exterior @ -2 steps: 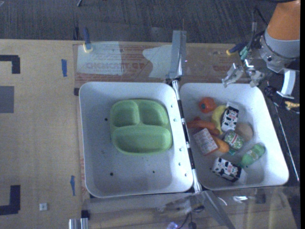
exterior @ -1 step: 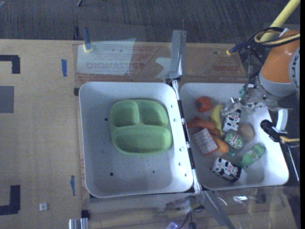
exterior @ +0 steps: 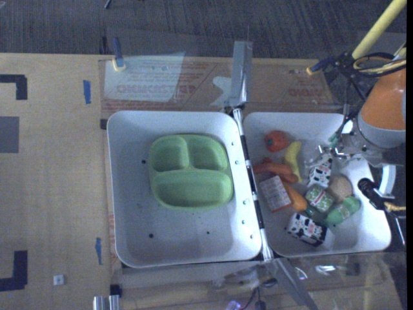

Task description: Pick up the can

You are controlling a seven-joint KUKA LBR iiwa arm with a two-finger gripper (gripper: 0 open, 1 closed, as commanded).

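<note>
Bearing no legible writing, green-labelled can (exterior: pixel 320 199).

Green divided tray (exterior: pixel 191 172) in left bin (exterior: pixel 122 192); banana (exterior: pixel 293 156), tomato (exterior: pixel 277 141) in right bin (exterior: pixel 368 234).

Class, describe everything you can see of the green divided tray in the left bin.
The green tray looks like matte moulded plastic, squarish with rounded corners. It has three compartments: two smaller ones along the far side and one wide one nearer the camera. It lies flat and upright on the floor of the left bin, toward the far half, apart from the walls. Nothing lies in it.
</note>
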